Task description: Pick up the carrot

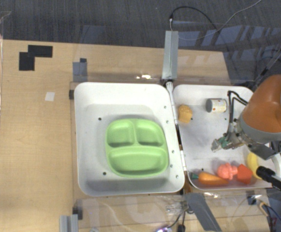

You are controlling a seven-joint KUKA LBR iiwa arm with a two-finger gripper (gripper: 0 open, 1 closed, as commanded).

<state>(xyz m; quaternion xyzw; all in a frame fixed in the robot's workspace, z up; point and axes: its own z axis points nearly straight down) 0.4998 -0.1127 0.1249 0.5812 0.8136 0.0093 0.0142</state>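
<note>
Pale wooden bench top [34, 144] carries both shallow white plastic bins, and dark carpet lies beyond its far edge. Over the right-hand white bin [198, 144], the two-finger gripper [222, 144] hangs on the grey arm with its orange wrist band [268, 105]; the tips point toward the bin's middle over bare floor, with nothing between them, but the view is too small to show whether the jaws stand apart or together, so I cannot tell. Nearest the tips, toward the near wall, lies the orange carrot [213, 179], flat and lengthwise against the bin's front edge, probably because loose things slide to the walls. Just beside it, touching or nearly so, sits a pink-and-red plastic toy [233, 172], then a yellow rounded fruit [253, 161] partly under the wrist. Farther off rest a small tan lump [184, 113] by the dividing wall and a grey-white cylinder [216, 105]. In the left-hand white bin [89, 105] lies a green compartment tray [136, 146], apart from the work.
</note>
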